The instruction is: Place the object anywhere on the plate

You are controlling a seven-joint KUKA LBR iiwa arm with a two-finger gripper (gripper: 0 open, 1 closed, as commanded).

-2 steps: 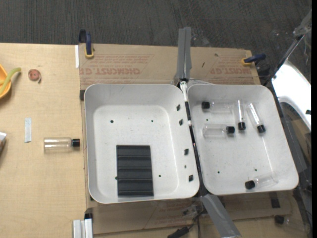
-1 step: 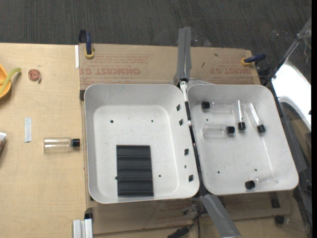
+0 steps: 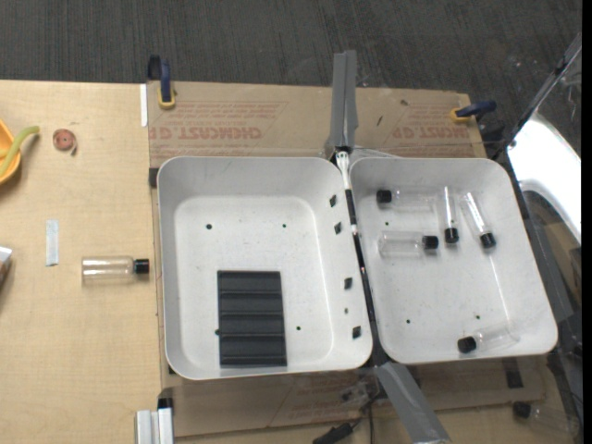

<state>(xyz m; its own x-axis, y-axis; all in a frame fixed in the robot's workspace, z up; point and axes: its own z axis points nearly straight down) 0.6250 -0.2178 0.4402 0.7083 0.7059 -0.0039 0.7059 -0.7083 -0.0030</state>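
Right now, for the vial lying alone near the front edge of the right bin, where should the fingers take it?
Grip the front vial across its clear body, midway, coming straight down. It lies flat, cap toward the left, so close across its narrow width. The bin's front wall sits close, leaving little room on that side.

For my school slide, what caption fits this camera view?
Clear vials lie in the right bin; a dark ridged plate sits in the left bin.

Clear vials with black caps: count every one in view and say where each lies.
6. Five in the right bin: one at the upper left, one mid-left, two upright-lying near centre, one at the lower edge. One lies on the bench left of the bins.
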